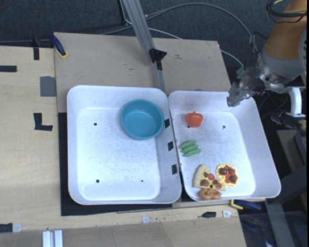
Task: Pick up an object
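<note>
In the right bin, pizza pieces lie by the near edge, green pods mid-bin, a red tomato toward the far edge. The gripper hovers over the far right corner, holding nothing, well apart from the tomato.

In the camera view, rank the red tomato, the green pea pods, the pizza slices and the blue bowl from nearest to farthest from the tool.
From the tool, at the right bin's far right corner:
1. Red tomato, right bin, far end.
2. Green pea pods, right bin, middle left.
3. Pizza slices, right bin, near end.
4. Blue bowl, left bin.
</note>
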Tool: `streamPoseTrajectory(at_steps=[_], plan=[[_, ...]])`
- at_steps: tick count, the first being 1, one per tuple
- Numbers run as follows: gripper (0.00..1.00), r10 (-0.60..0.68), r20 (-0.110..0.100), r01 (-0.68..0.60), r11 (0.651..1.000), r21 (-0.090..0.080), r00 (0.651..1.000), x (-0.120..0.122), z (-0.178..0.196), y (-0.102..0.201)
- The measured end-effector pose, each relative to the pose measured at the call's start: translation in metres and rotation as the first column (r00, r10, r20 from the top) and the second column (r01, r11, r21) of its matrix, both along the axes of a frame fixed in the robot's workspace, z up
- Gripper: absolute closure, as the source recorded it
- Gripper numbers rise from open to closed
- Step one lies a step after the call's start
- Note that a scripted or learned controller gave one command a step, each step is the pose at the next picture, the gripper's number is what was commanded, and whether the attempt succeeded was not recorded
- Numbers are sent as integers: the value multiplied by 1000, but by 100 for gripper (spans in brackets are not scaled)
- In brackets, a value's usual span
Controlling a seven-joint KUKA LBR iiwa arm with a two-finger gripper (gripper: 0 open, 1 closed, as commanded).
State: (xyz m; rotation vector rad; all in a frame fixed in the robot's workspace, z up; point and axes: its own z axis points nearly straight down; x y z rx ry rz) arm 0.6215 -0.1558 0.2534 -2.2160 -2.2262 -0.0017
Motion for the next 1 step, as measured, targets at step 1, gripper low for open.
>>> streamPoseTrajectory(at_steps=[1], plan=[[100, 0, -1, 0, 1000, 0, 1000, 3, -7, 63]])
